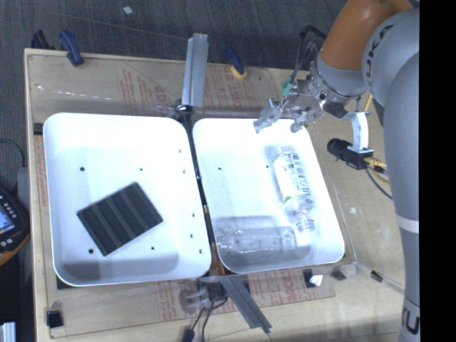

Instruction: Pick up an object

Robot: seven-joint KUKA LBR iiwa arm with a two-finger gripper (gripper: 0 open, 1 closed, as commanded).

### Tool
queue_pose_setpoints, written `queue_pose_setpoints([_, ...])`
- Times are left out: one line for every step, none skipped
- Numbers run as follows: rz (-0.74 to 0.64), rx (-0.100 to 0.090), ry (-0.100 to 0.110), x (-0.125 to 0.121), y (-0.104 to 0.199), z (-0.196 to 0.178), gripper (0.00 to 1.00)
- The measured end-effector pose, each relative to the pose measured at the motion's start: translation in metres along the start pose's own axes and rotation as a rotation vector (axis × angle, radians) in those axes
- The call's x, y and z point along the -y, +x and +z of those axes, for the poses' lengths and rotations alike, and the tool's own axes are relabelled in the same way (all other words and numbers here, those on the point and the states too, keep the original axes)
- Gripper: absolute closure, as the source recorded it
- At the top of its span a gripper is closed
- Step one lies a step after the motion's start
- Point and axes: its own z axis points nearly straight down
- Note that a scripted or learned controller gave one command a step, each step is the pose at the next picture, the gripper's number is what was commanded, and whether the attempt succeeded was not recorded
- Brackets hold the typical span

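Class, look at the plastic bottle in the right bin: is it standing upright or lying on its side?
Lying on its side. The plastic bottle stretches lengthwise along the floor of the right bin, its label facing up.

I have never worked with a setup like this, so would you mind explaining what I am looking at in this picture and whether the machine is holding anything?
This is one picture from a fixed camera above a bench, looking down at a slant. The grey machine with the orange band, entering from the right, is a robot arm. At its tip is a two-finger gripper, its fingers spread, hanging over the far rim of the right bin. Nothing sits between the fingers, so it holds nothing.

Two shallow white bins sit side by side. The left bin contains a dark ribbed rectangular pad. The right bin contains a clear plastic bottle with a label along its right side, and a clear plastic container near its front edge. The job is to pick up an object.
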Motion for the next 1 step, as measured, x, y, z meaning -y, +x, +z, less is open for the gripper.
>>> queue_pose_setpoints([-0.056,0.002,-0.001,0.0117,-0.0316,0.0819,0.0])
